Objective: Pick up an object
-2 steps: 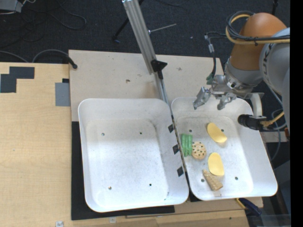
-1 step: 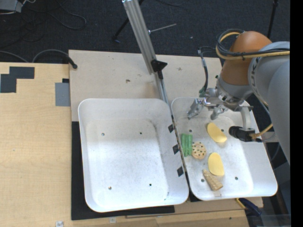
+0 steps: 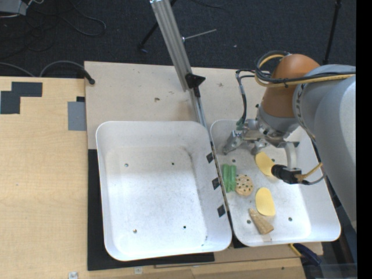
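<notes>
Nearest the camera, at the front of the right bin (image 3: 325, 228), lies a small tan block (image 3: 261, 221), tilted, its surface looking rough like a bit of bread or wood. Just behind it, touching or nearly so, sits a flat yellow oval piece (image 3: 265, 201). To its left is a round tan cookie (image 3: 243, 185) speckled with dark dots, and touching that, against the bin's left wall, a green ribbed piece (image 3: 229, 177) lying lengthwise. Farther back, a second yellow oval (image 3: 264, 163) lies partly under the arm's wrist parts. Any of these could be the object to pick; all rest on the bin floor, none lifted.

The left bin (image 3: 154, 190) shows a white floor with faint dark specks.

The hand (image 3: 231, 144) hangs low over the back left corner of the right bin, apart from the objects. Whether its fingers are spread or closed cannot be told; nothing is seen between them.

Beyond the bins, a grey metal bar (image 3: 174, 42) slants up from the surface (image 3: 133, 92).
</notes>
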You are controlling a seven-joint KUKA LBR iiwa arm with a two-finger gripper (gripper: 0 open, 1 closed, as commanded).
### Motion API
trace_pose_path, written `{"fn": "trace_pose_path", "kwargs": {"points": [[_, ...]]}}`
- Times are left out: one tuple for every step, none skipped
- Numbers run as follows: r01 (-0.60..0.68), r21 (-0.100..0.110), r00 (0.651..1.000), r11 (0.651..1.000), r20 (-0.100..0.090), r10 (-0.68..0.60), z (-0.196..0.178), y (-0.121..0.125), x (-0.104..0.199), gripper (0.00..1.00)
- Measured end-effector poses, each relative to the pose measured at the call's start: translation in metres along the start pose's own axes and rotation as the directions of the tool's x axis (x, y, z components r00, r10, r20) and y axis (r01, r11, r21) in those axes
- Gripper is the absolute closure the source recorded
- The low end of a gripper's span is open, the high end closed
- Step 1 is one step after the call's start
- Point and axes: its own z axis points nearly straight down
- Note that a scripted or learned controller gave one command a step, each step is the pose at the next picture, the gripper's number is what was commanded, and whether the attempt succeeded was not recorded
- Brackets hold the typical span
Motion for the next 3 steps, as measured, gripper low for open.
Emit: {"fn": "trace_pose_path", "kwargs": {"points": [[-0.004,-0.001,1.0,1.0,0.0,0.004,-0.012,0.0,-0.001,1.0],[-0.001,-0.006,1.0,1.0,0.0,0.001,-0.056,0.005,-0.001,1.0],[-0.004,-0.008,1.0,1.0,0.001,0.004,-0.11,0.007,-0.011,1.0]]}}
